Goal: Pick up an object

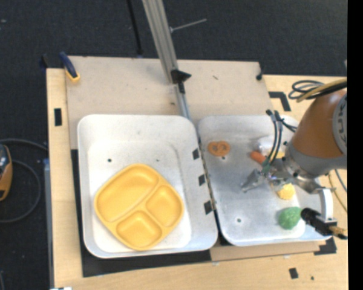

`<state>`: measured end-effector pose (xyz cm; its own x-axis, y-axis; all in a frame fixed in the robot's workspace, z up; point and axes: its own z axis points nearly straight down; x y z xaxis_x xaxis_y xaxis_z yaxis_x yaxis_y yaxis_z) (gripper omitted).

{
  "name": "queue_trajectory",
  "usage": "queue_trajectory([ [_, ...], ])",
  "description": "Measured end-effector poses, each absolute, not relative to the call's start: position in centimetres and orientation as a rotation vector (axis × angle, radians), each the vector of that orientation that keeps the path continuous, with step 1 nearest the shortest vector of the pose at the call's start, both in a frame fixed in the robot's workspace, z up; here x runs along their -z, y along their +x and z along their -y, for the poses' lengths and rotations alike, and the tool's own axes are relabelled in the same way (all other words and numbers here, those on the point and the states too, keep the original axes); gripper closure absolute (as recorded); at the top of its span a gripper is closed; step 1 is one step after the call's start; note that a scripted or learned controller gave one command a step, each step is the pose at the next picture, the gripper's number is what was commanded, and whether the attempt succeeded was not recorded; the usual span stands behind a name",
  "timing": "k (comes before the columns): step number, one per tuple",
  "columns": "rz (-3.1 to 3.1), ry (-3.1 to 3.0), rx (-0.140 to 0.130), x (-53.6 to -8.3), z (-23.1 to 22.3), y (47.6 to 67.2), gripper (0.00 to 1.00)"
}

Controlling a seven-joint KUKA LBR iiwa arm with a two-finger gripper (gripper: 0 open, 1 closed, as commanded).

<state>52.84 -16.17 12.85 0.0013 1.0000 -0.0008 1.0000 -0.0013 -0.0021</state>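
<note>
The right bin (236, 222) holds several small objects. A brown ring-shaped piece (218, 148) lies near its far left. An orange piece (257, 156) and a white piece (264, 144) sit close together at the back. A yellow piece (285, 192) and a green lump (289, 217) lie at the front right. My gripper (250, 180) hangs low over the middle of this bin, left of the yellow piece and just in front of the orange one. Its fingers are spread open with nothing between them.
The left bin (133, 128) holds a yellow divided plate (139, 206) at its front. A metal post (163, 41) rises behind the bins. The arm's orange band (317, 128) overhangs the right bin's right side. Cables lie at the far right.
</note>
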Motion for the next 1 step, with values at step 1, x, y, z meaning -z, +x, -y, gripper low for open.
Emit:
queue_trajectory([
  [1,2.221,-2.224,-0.002,-10.0,16.29,52.87,0.0],
])
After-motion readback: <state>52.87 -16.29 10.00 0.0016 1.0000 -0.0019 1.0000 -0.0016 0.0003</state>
